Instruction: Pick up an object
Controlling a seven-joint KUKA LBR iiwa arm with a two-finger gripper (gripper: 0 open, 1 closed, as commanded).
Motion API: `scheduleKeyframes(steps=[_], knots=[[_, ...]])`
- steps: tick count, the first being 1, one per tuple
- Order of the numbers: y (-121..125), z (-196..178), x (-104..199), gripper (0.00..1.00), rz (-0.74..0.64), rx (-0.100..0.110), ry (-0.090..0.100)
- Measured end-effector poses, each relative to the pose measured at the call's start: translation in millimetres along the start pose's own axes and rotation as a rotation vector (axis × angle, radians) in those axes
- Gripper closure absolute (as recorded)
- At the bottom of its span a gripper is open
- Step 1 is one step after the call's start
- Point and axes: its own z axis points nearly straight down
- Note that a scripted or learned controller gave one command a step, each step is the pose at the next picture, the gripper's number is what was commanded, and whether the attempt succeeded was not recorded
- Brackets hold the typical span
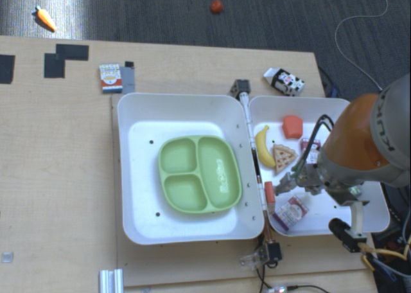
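Note:
The right bin (379,218) holds a yellow banana (262,146), a pizza slice toy (283,157), a red block (293,126), a clear packet with pink contents (292,212) and a small red piece (269,193) at its left wall. My gripper (287,182) hangs low over this bin, just below the pizza slice and above the packet. The grey and orange arm (353,144) covers the bin's right half. I see nothing clearly held.
The left bin (138,157) holds a green divided plate (199,174). On the bench behind the bins lie a small card box (110,78) and a black-and-white toy (284,81). Small toys lie scattered on the floor beyond.

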Motion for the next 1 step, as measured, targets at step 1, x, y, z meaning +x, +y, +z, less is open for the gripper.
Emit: scheduleKeyframes(steps=[1], knots=[[-0.9,0.1,1.3,0.00,0.002,0.001,0.000]])
